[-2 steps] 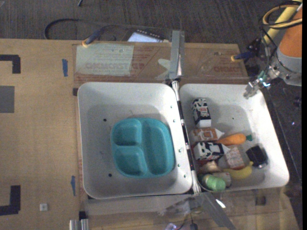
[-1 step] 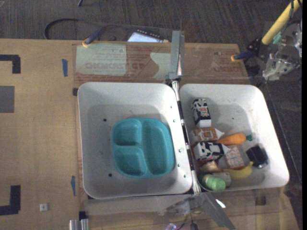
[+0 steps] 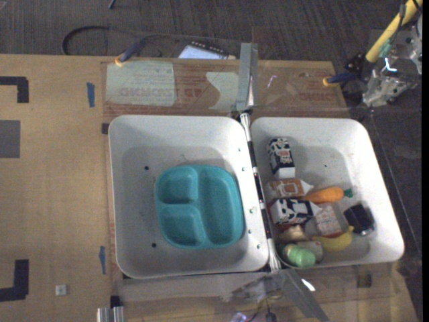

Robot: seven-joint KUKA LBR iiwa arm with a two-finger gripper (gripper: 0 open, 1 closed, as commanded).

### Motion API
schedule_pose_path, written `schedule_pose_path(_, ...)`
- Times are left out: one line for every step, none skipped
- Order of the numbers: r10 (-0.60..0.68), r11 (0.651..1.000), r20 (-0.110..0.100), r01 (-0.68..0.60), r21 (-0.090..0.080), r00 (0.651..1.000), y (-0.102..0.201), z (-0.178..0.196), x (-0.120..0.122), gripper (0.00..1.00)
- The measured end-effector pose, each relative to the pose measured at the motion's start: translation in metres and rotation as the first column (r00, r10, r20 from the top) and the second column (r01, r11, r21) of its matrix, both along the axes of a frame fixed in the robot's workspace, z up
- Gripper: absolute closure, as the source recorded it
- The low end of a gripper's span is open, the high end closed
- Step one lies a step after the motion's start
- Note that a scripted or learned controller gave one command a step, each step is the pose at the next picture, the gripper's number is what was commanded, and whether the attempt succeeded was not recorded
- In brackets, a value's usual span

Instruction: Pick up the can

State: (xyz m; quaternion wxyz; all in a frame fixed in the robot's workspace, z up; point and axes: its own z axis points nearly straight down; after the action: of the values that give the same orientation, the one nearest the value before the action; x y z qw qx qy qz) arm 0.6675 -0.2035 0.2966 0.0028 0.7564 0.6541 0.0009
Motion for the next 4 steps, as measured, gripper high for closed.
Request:
schedule_pose_path(-0.058,0.998,-0.001,0.058,0.001,0.998,-0.014,0.038,0.001,1.0)
schedule_pose_path(-0.191,0.982,-0.005,0.191,0.003,0.982,-0.011,-0.089,0.0,1.0)
schedule_pose_path(-0.187,0.982,0.0,0.187,0.001,0.982,-0.01,-0.077,0.002,1.0)
schedule_pose_path(-0.186,0.983,0.004,0.186,-0.001,0.983,-0.01,-0.066,0.003,1.0)
